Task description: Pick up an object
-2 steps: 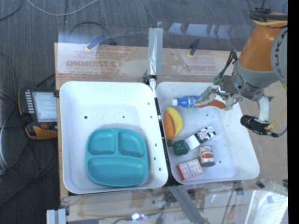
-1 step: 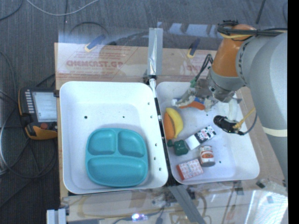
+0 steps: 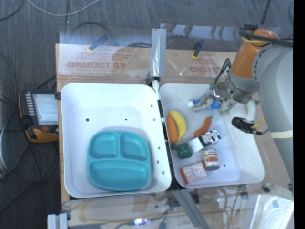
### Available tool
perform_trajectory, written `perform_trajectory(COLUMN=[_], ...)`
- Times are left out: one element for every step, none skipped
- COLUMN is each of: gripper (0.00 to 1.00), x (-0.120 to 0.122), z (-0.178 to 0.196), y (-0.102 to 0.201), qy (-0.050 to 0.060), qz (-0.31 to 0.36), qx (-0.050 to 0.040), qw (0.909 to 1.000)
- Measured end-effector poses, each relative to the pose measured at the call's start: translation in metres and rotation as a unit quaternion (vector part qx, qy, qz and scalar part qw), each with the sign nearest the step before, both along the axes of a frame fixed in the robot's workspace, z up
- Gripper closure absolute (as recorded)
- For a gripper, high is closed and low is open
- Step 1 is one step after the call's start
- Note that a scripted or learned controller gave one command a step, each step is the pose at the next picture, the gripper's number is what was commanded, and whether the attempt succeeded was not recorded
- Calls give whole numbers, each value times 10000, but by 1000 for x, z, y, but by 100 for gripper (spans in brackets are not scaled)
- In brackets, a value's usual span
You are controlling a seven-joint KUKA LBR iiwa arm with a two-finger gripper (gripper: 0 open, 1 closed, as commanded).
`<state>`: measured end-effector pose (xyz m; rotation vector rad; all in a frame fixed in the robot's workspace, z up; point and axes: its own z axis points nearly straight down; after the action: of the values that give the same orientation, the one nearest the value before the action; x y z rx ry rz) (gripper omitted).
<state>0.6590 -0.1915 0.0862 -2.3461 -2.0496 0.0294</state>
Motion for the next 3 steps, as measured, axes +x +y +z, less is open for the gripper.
perform_trajectory(gripper=[100,0,0], x=[-2,0,-36], z=[5,7,2], y=[0,0,20], qy=[69,31,-201], qz=[10,15,107], qx=[-24,-36,-70], qw=[10000,10000,9997])
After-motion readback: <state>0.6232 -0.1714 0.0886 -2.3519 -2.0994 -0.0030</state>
